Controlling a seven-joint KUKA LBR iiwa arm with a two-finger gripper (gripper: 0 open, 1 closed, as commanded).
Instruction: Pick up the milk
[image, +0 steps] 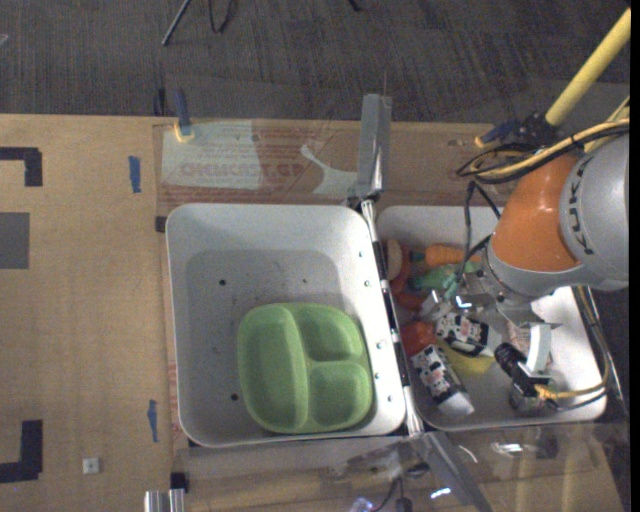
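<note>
A milk carton (436, 374) with black-and-white cow patches lies on its side near the front left of the right bin (580, 405), its white end toward the front. A second cow-patched piece (463, 330) sits just behind it, right under the tip of my gripper (456, 308). The gripper hangs low over the bin's middle, below the arm's orange band (528, 240). The arm hides much of the bin's right half.
Toy foods crowd the right bin's left side: an orange carrot-like piece (442, 256), red pieces (408, 295) and a yellow one (482, 362). The left bin (200, 260) holds a green divided plate (305, 367). A metal divider (385, 300) separates the bins.
</note>
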